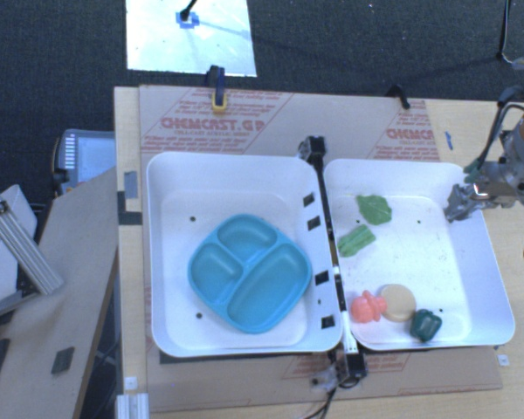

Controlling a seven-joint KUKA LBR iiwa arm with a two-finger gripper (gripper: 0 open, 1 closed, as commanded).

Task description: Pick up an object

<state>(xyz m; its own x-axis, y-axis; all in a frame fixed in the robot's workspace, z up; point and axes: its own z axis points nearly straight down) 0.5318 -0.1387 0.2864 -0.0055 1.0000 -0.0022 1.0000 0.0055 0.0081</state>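
Left of end effector (461,201): apparently green toy (374,208)

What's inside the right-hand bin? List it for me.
Inside the right bin: two green pieces near its middle, and at the near edge an orange-pink toy, a tan round piece and a dark green piece. Whatever lies beneath them is covered.

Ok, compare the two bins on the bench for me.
The left bin holds one large blue divided plate; the right bin holds several small toy foods, among them two green pieces. The gripper sits at the right bin's far edge, away from the left bin. Both are shallow, white and alike in size.
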